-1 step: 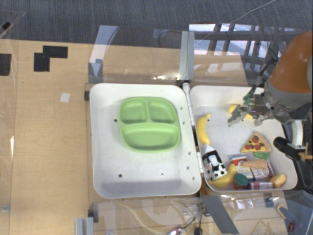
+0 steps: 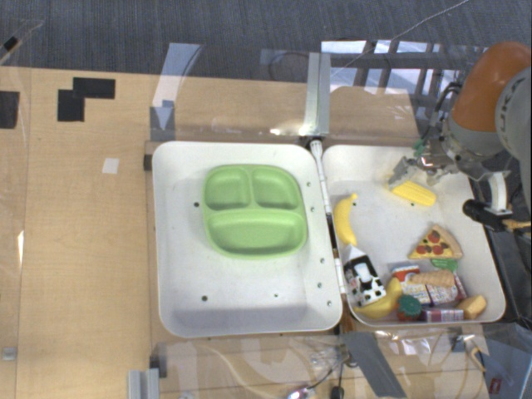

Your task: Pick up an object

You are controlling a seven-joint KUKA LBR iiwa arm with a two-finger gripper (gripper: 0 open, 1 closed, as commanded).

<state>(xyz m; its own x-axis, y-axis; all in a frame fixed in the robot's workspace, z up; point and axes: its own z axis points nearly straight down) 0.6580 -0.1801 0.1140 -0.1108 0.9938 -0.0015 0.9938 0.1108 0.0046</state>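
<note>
1. At the far left of the frame we see the wooden bench (image 2: 75,248), with black block marks (image 2: 83,96) in its upper left corner.
2. Moving right, the left white bin (image 2: 179,298) holds a green divided plate (image 2: 253,210) lying flat in its upper middle part; the plate has two small compartments at the top and one wide compartment below.
3. A metal divider (image 2: 320,98) stands at the top centre, above the line where the two bins meet.
4. In the right white bin (image 2: 374,223), a yellow banana (image 2: 344,220) lies along the left wall, just right of the shared rim.
5. Below the banana we find a black-and-white cow-patterned toy (image 2: 363,278), touching a cluster of small toy food items (image 2: 428,293) packed along the lower edge of that bin.
6. A toy pizza slice (image 2: 436,245) rests right of centre in the bin, just above that cluster.
7. A yellow corn-like piece (image 2: 413,194) lies in the upper part of the right bin.
8. The gripper (image 2: 420,169) hangs just above that yellow piece, at the upper right of the frame; its fingers look spread, one on each side, and we see nothing pinched between them.
9. The grey arm with its orange band (image 2: 490,81) fills the upper right corner.
</note>
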